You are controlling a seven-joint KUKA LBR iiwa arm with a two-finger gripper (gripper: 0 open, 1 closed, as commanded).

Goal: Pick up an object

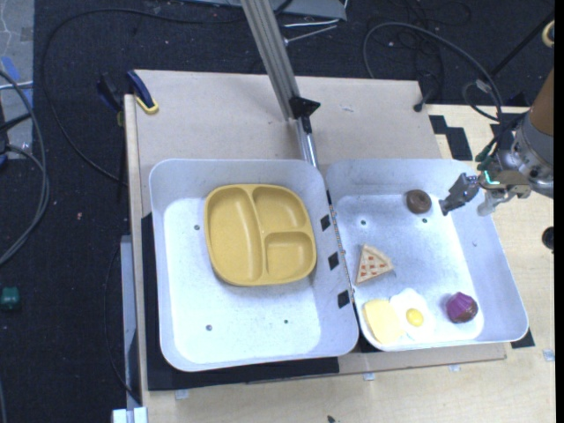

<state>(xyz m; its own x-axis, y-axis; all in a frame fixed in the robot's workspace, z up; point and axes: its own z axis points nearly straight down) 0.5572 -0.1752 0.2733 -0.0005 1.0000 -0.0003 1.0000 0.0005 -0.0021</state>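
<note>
Currently the jaws [472,195] are hanging released beside the brown piece [418,202]; centring over it before descending seems wise.

Robotics lab: plywood desk [370,104], loose cables [70,139] on dark floor at 9 o'clock, aluminium strut [269,42] at 12.

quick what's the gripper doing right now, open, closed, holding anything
Gripper: open, nothing between its fingers, above the right bin's right rim.
</note>
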